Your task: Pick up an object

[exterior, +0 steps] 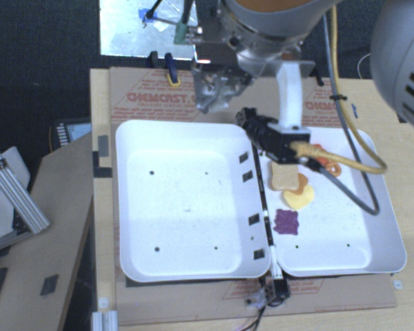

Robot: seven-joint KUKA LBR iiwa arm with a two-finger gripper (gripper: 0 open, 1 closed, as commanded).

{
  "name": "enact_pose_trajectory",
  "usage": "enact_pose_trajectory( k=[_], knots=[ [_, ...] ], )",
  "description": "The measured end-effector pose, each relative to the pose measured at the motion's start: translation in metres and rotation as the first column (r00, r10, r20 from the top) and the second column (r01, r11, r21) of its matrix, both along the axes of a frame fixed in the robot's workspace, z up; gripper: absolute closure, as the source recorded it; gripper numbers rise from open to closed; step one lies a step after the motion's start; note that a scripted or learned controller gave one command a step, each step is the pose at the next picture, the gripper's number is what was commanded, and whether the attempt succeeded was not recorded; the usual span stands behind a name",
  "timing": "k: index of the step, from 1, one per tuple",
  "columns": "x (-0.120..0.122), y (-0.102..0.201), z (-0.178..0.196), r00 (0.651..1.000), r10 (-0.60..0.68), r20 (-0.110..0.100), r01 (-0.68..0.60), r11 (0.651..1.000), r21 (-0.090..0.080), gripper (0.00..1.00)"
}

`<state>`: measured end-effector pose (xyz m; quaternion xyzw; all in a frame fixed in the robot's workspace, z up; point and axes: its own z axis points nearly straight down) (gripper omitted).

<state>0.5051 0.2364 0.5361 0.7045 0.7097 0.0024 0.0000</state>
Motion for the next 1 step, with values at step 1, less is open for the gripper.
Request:
enact_pose_trajectory(
  k=[1],
  knots=[
    [0.0806, -0.0033, -0.0022, 1.0, -0.009, 0.001, 0.009, 1.0, -0.004, 1.0]
  ],
)
